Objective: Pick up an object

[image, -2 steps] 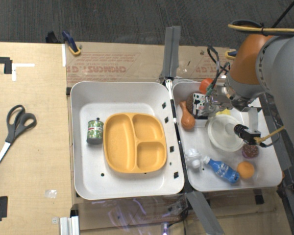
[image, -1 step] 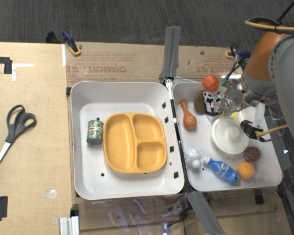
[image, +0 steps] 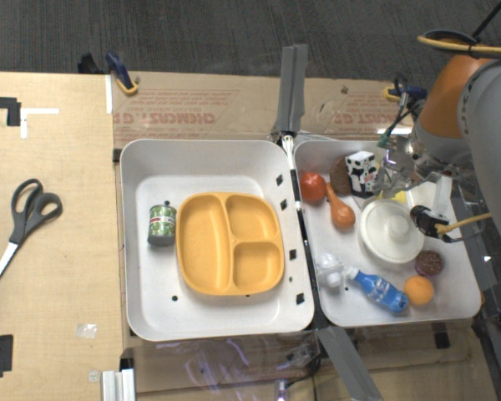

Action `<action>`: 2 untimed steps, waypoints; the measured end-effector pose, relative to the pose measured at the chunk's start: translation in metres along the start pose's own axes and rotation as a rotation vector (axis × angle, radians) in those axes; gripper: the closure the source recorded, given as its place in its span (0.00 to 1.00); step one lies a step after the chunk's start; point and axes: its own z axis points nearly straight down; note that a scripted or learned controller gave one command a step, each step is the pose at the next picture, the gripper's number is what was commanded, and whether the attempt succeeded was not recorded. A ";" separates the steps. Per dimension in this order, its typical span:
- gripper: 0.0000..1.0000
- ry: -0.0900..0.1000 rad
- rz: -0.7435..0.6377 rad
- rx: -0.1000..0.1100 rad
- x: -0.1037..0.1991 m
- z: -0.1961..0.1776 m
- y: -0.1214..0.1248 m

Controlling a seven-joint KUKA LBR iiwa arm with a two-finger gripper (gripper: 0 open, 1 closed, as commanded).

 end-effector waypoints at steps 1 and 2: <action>0.00 -0.003 0.040 0.003 0.030 0.020 0.025; 0.00 0.001 0.058 0.007 -0.042 0.024 0.020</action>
